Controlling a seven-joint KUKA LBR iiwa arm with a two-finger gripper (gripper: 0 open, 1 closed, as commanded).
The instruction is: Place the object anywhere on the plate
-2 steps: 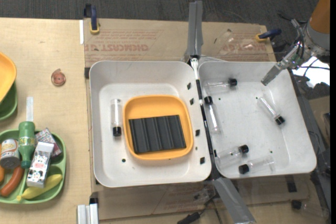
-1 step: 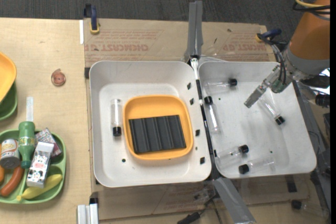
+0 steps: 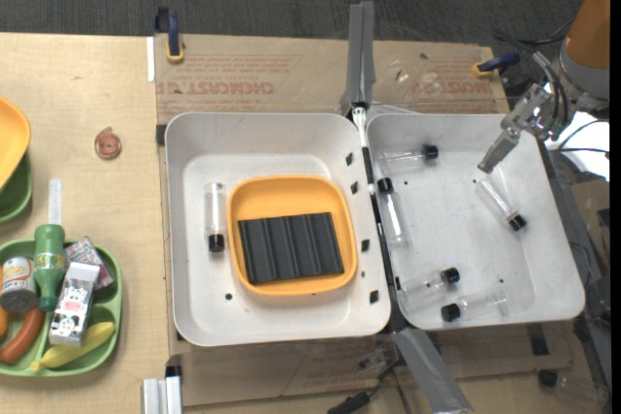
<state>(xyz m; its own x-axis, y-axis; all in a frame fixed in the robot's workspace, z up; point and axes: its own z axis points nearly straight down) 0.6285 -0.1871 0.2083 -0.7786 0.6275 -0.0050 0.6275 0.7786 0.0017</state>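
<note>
- The object is a clear vial with a black cap; several lie about the bins.
- One vial [image 3: 213, 217] lies in the left bin [image 3: 184, 305], just left of the plate [image 3: 289, 192], lengthwise, cap toward the near edge. It is beside the plate, not on it.
- The plate is orange, squarish with rounded corners, and carries a dark ribbed block [image 3: 291, 246].
- In the right bin [image 3: 563, 296]: a vial near the far wall [image 3: 415, 153], one along the left wall [image 3: 389, 208], one on the right side lying at a slant [image 3: 502, 205], and two near the front [image 3: 434, 280] [image 3: 471, 308].
- The gripper [image 3: 492, 158] hangs over the right bin's far right corner, its fingers pointing down and left. Nothing shows between them; how far apart they stand I cannot tell.
- A green tray [image 3: 97, 344] of toy food sits on the bench at left.
</note>
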